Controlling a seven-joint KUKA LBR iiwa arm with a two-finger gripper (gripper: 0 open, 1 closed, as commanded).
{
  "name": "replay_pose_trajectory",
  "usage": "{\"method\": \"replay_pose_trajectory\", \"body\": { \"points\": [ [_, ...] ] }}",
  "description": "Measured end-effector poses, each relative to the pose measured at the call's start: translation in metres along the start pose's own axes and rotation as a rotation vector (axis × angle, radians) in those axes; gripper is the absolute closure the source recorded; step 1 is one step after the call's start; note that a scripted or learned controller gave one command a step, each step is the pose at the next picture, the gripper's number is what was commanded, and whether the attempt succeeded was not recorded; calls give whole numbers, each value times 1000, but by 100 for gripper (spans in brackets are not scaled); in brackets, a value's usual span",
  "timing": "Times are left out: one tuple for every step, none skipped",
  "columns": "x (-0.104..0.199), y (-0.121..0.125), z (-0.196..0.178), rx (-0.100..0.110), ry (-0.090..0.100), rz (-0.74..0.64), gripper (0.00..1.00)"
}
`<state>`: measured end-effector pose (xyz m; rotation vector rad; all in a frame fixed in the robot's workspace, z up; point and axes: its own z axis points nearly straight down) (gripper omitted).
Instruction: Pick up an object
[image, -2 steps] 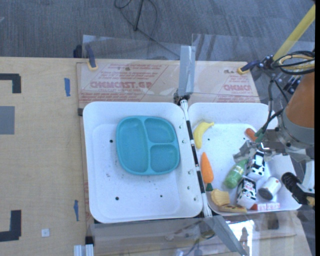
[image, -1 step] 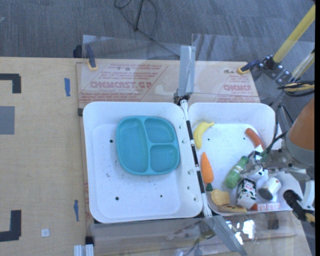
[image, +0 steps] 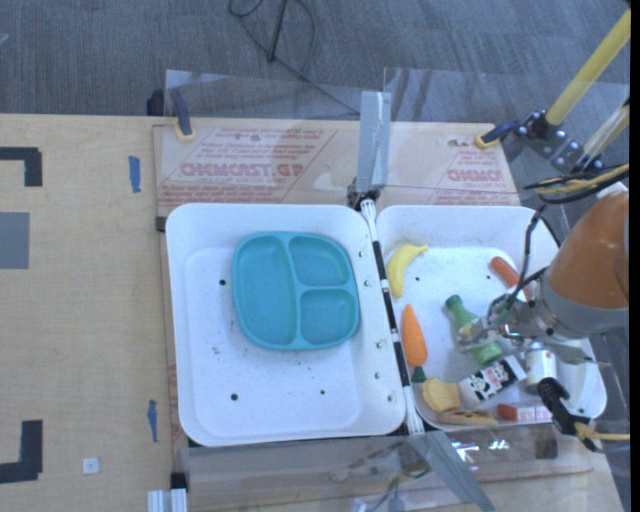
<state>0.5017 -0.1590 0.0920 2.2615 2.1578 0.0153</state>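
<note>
Wooden bench (image: 80, 330) bearing two white bins, seen from above. The tool (image: 497, 330) hangs low in the right bin (image: 450, 225), over a green bottle (image: 464, 318); whether it is apart or together cannot be told. Just beside lie a black-and-white carton (image: 490, 380), a carrot (image: 413, 335), a banana (image: 402, 264) and a small red piece (image: 504, 270). The left bin (image: 200, 400) holds a teal tray (image: 296, 290). A sound grasp likely needs the tool centred on the bottle alone, clear of the carton.
</note>
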Motion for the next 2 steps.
{"method": "replay_pose_trajectory", "body": {
  "points": [
    [0, 0, -10, 0, 0, 0, 100],
    [103, 32, -114, 19, 4, 34, 100]
  ]
}}
